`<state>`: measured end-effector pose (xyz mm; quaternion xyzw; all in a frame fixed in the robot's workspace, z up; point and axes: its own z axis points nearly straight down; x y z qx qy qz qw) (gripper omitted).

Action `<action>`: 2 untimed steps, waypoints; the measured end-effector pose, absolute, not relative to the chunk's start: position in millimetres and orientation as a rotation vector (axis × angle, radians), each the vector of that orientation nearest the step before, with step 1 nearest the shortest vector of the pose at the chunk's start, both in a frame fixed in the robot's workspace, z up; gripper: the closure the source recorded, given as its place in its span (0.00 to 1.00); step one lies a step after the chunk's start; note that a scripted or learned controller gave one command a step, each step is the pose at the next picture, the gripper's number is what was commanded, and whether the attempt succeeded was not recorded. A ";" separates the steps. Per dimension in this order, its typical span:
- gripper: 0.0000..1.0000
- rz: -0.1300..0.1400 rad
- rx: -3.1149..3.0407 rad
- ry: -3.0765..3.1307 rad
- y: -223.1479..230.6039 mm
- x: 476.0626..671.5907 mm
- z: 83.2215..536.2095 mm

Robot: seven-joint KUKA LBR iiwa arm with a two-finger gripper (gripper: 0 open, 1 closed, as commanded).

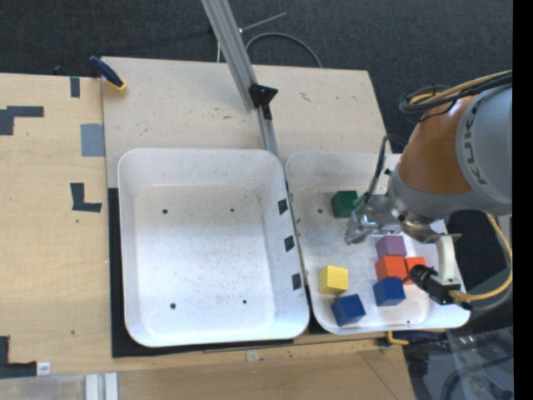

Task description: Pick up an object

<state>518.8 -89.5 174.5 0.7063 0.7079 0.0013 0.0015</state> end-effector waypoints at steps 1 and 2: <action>1.00 0.004 2.217 2.221 -87.9 511.2 232.5; 1.00 0.003 2.217 2.221 -86.2 518.7 277.3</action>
